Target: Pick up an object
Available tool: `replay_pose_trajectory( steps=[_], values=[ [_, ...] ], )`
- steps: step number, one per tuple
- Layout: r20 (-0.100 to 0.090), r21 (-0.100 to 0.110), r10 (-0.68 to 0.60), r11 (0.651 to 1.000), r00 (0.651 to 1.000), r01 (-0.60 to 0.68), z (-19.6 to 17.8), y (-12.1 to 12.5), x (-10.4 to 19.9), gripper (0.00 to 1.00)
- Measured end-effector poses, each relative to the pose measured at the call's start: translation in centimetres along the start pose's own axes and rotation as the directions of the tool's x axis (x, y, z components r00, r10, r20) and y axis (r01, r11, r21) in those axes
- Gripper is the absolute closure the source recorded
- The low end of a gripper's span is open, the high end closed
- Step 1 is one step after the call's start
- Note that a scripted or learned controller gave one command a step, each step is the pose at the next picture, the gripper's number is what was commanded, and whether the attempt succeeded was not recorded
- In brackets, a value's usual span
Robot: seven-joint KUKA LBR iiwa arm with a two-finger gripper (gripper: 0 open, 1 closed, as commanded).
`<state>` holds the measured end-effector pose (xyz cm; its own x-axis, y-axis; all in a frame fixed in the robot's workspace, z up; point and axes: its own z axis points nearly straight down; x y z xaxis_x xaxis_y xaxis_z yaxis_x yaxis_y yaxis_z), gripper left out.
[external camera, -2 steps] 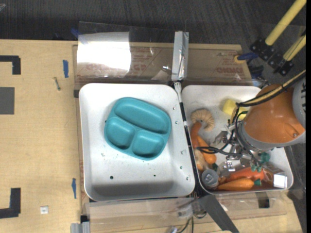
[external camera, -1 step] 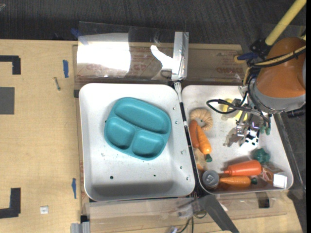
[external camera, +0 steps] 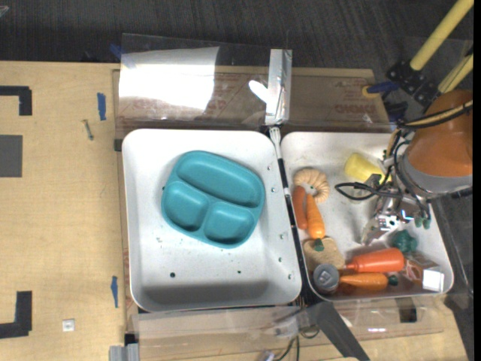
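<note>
The gripper (external camera: 385, 222) hangs low in the right bin (external camera: 331, 145), just above the orange bottle (external camera: 376, 260); nothing shows between its parts, and whether it is open or closed cannot be told. A carrot (external camera: 313, 215) lies near the bin's left wall, a yellow cup (external camera: 362, 165) toward its back. The left bin (external camera: 143, 201) holds a teal divided plate (external camera: 213, 197).

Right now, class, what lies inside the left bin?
Inside the left bin lies a teal divided plate, its three compartments holding nothing, plus a few dark specks on the white floor. Whatever sits beneath the plate is covered.
</note>
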<state>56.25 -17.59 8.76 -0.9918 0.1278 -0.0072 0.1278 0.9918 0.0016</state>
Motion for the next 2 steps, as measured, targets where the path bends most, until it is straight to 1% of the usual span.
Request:
replay_pose_trajectory(
  steps=[1, 2],
  values=[
    [0.027, 0.005, -0.081, 0.997, 0.996, 0.081, -0.30, -1.62, 7.01, 0.00],
    [0.018, 0.003, -0.084, 0.996, 0.996, 0.084, -0.98, -1.54, 7.09, 1.00]
  ],
)
